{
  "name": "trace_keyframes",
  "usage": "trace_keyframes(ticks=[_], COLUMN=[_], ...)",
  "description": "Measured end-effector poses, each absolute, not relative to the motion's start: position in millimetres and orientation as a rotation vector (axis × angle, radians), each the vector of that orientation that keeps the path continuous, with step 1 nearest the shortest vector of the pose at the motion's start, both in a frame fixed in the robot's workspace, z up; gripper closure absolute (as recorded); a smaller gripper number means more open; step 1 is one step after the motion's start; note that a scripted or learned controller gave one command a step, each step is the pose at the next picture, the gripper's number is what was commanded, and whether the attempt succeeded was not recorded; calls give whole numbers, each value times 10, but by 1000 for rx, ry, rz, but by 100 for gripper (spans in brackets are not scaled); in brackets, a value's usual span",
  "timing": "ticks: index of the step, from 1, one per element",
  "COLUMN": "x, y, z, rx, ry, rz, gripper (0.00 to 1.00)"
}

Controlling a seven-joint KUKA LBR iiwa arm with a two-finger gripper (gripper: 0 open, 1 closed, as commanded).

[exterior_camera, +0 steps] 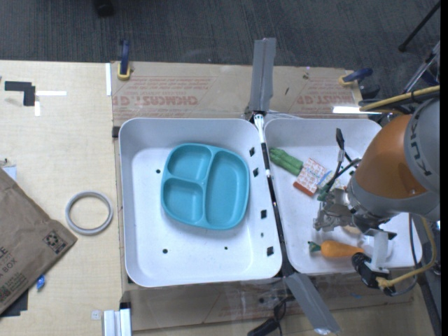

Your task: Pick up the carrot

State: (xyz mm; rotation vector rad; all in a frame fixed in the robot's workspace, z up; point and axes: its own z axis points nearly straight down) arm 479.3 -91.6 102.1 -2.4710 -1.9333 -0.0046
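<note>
The carrot (pixel 339 249) is orange with a small green tip and lies flat near the front edge of the right bin (pixel 301 257). My gripper (pixel 329 217) hangs just above and slightly behind the carrot's green end, under the orange wrist band. The arm's body covers the right half of this bin. I see nothing held by the gripper.
A green vegetable (pixel 285 160) and a red-and-white packet (pixel 310 176) lie at the back left of the right bin. A teal divided plate (pixel 206 185) sits in the left bin (pixel 140 208). A tape ring (pixel 89 211) and a cardboard box (pixel 21 247) rest on the bench at left.
</note>
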Motion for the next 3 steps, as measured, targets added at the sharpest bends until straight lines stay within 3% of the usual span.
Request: trace_keyframes(ticks=[1, 2, 3], x=[4792, 4751, 4774], y=[-917, -1256, -1025], z=[1021, 885, 1858], rx=[-2471, -2308, -2012], ry=[-1933, -2120, -2407], rz=[-4, 8, 5], gripper=[0, 0, 0])
